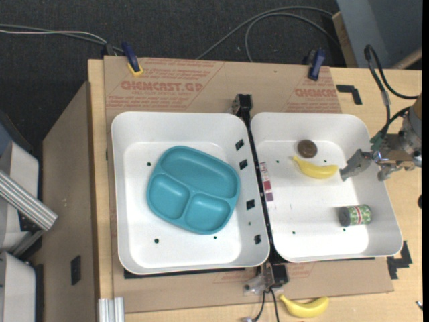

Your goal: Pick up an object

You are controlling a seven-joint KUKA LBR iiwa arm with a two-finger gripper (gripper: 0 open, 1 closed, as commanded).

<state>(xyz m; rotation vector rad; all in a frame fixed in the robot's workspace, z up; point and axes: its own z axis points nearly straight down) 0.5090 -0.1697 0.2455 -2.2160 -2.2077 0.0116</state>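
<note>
The right bin [315, 237] holds three things. A yellow banana [315, 169] lies near its back middle, with a small brown round object [307, 147] just behind it. A green can [354, 215] lies on its side near the front right. My gripper [369, 168] hovers at the bin's right rim, to the right of the banana and above the can. Its fingers [353, 166] are spread open with nothing between them.
The left bin [131, 200] holds a teal divided plate [193, 188]. A black divider with clips [253, 180] runs between the bins. A second banana [305, 305] lies outside the bins at the bench's front edge. Cables trail behind the bench.
</note>
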